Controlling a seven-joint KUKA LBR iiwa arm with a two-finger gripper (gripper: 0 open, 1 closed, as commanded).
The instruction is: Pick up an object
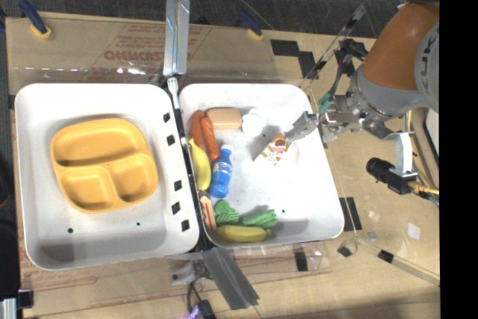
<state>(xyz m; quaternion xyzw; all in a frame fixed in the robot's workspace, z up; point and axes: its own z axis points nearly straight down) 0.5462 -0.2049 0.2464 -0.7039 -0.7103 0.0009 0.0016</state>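
A: What takes up the most room?

B: The bench [89,33], tan board with tape marks, on a dark carpeted floor. On it sit two shallow white bins side by side. The left bin [45,235] holds a yellow divided tray [104,162]. The right bin [314,194] holds the small things.

A: And the arm?

B: The arm [399,48], grey with an orange band, reaches in from the right. Its gripper [299,127] hangs over the right bin's upper right part; I cannot tell how far it is open or whether it grips anything. A small red and white thing [277,149] lies just below its tip.

A: What could be picked up?

B: Along that bin's left wall, a banana [199,164] with its long axis running top to bottom, and beside it a blue bottle [221,173], cap end up and slightly right. Above them lie an orange sausage [204,134], a tan bun [224,118] and a white lump [252,122]. At the bottom, a second banana [240,233] lies left to right, with green pieces [258,219] touching it.
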